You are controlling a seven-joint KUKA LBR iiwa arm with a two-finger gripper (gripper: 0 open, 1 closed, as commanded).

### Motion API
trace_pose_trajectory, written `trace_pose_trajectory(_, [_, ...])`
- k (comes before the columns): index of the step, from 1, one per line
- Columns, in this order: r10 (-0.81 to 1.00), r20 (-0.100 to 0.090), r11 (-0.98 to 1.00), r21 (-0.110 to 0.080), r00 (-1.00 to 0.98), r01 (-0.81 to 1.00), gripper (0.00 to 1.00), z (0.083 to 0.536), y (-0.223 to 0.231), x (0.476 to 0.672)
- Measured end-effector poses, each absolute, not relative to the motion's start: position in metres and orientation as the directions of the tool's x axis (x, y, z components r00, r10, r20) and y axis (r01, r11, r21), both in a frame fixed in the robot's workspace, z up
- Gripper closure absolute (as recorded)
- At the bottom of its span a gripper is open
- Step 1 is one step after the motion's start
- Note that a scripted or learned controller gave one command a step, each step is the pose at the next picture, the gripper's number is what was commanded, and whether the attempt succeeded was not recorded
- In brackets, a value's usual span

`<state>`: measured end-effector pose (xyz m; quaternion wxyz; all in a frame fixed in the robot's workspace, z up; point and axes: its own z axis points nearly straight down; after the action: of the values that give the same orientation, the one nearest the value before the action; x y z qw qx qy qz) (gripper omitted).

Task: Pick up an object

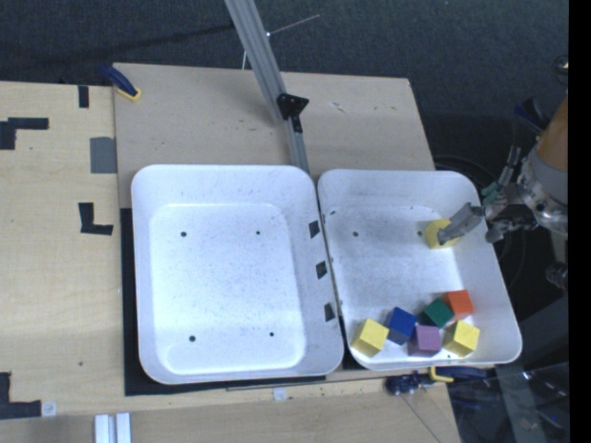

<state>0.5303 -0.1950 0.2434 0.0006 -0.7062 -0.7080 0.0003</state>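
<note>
Over the right-hand white bin point(480, 275), near its far right wall, my gripper point(450, 233) reached in from the bin's edge, its grey fingers point(462, 221) closed narrowly on a yellow block point(434, 233) that showed between them. Nearer the camera than my gripper, in the same bin's front corner, lay a cluster of blocks touching or just beside one another: a yellow cube point(371, 337), a blue cube point(402, 323), a purple cube point(427, 339), a green cube point(437, 314), an orange cube point(459, 302) and another yellow cube point(464, 337). Well to the far side of my gripper sat the left-hand white bin point(222, 178).
</note>
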Motion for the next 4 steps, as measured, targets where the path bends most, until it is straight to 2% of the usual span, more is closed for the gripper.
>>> trace_pose_trajectory(1, [1.0, 0.0, 0.002, -0.001, -0.002, 1.0, 0.0, 0.243, -0.195, 0.53])
trace_pose_trajectory(2, [1.0, 0.002, 0.001, -0.008, -0.001, 1.0, 0.0, 0.179, -0.192, 0.526])
trace_pose_trajectory(4, [1.0, 0.0, 0.002, -0.004, -0.002, 1.0, 0.0, 0.089, -0.196, 0.527])
